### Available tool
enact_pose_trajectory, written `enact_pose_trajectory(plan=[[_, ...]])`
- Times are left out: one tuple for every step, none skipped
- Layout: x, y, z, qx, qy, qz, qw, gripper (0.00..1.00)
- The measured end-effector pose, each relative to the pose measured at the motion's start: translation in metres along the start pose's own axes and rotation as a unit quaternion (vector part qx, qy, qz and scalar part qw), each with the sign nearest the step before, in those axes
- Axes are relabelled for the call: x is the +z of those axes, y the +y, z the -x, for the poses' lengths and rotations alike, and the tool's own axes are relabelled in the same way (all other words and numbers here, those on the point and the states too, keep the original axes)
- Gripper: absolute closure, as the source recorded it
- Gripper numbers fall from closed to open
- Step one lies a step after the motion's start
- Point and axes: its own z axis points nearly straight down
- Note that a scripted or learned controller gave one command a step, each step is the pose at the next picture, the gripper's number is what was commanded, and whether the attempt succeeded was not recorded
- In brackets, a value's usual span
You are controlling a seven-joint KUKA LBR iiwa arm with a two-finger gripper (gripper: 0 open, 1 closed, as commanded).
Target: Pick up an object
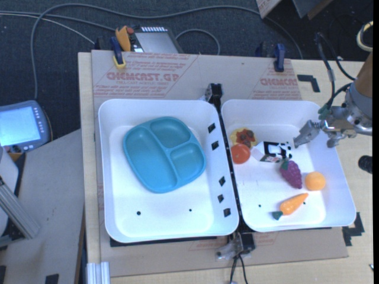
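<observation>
Gripper [308, 133] over right bin [337, 218], grip state unclear, CHEMCAST GP printed on board [148, 73], grapes [291, 174], orange [315, 181], carrot [292, 204] near, blue tray [164, 154] in left bin [118, 218]

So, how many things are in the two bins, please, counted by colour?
Blue: 1, divided plate
Orange: 2, carrot and orange
Red: 2, tomato and red-yellow toy
Purple: 1, grapes
Black-and-white: 1, toy
Total: 7

The arm [362, 96] is grey metal with a tan-orange section above the wrist, black cables looping alongside it. Its gripper [308, 134] is silvery grey, with angular metallic finger parts.
</observation>
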Motion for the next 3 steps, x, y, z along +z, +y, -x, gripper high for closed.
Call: enact_pose_trajectory(plan=[[-0.007,0.003,0.0,-0.002,-0.002,0.006,1.0,0.0],[0.055,0.007,-0.006,-0.002,0.0,0.003,1.0,0.0],[0.116,0.004,-0.001,-0.001,0.0,0.003,1.0,0.0]])
